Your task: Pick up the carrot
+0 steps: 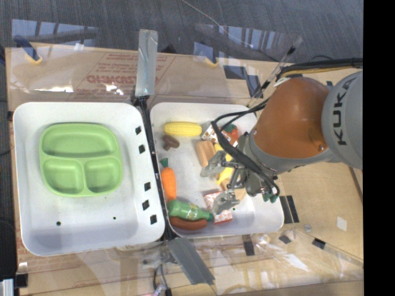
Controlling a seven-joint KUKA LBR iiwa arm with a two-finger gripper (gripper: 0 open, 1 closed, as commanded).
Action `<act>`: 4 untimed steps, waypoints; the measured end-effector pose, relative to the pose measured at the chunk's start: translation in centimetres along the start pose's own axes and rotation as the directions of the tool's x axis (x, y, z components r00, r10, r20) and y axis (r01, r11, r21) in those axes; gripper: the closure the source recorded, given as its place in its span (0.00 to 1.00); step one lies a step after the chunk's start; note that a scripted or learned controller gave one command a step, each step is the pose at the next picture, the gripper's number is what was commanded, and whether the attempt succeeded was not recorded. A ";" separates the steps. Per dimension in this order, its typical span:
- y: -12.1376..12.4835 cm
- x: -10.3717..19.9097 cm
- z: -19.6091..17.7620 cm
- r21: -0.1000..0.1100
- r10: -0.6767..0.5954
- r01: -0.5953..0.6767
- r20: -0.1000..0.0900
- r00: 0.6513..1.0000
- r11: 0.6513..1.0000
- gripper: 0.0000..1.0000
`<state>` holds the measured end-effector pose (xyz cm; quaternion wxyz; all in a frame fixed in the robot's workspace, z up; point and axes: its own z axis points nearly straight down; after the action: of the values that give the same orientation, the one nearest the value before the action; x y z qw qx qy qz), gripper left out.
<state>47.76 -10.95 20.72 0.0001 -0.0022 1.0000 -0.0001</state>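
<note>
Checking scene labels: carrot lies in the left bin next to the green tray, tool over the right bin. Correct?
Not quite. The camera view shows the carrot in the right bin, by its left wall. The green tray sits in the left bin. The tool is over the right bin.

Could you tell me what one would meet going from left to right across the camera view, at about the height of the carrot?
Green divided plate in the left bin → carrot by the right bin's left wall → tool over the food pieces → orange band of the arm.
</note>
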 end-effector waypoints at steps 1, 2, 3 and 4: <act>1.5 -3.3 7.9 -0.001 0.085 -0.085 0.000 0.996 0.996 0.00; 1.3 -4.6 9.5 0.007 0.007 -0.007 0.043 0.999 1.000 0.00; 1.8 -8.6 10.1 0.004 -0.064 0.064 0.028 0.998 0.998 0.00; 2.0 -8.9 9.0 0.005 -0.072 0.071 0.033 0.997 0.997 1.00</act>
<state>56.61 -8.88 11.74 0.0169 -0.0380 0.9991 -0.0018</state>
